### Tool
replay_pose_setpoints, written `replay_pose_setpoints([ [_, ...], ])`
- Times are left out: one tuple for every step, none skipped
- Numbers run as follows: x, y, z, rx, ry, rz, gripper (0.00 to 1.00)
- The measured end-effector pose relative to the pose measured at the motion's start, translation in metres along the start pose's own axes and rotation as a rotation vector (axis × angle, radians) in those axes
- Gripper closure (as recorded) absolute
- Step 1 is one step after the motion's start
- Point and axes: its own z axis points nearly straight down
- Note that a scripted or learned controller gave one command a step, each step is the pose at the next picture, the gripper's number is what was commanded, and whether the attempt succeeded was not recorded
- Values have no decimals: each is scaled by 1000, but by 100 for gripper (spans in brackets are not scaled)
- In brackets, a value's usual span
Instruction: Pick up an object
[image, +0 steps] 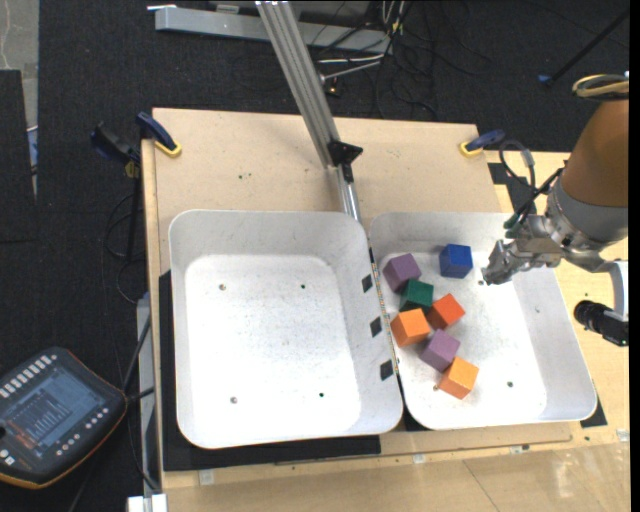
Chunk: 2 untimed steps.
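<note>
The gripper (497, 270) hangs over the upper right part of the right bin (560, 370), just right of the blue cube (456, 260) and apart from it; whether it is released or clenched cannot be told from this slanted view, and nothing shows between its tips. The grey arm with its orange band (605, 150) reaches in from the right edge.

All 7 cubes lie in the right bin, gathered toward its left half. The blue cube sits farthest up, on its own. To its left is a purple cube (402, 269), with a green cube (418, 294) just below and touching it. Below the green one, 2 orange cubes sit side by side — one at the right (447, 310), the other lower left (410, 326) near the bin's left wall. A second purple cube (439, 350) lies under them, and a third orange cube (458, 378) is the lowest, touching that purple one at its corner.

The left bin (190, 330) shows only its speckled white floor. Both bins rest on the pale table (250, 160), which has blue and yellow clamps at its far corners (158, 133). A metal pole (305, 85) slants down to the gap between the bins, and a handheld control pendant (50, 415) lies at lower left — off the table
</note>
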Motion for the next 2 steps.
replay_pose_setpoints([
  [47,17,9,3,0,-4,100],
  [104,42,13,2,3,-6,100],
])
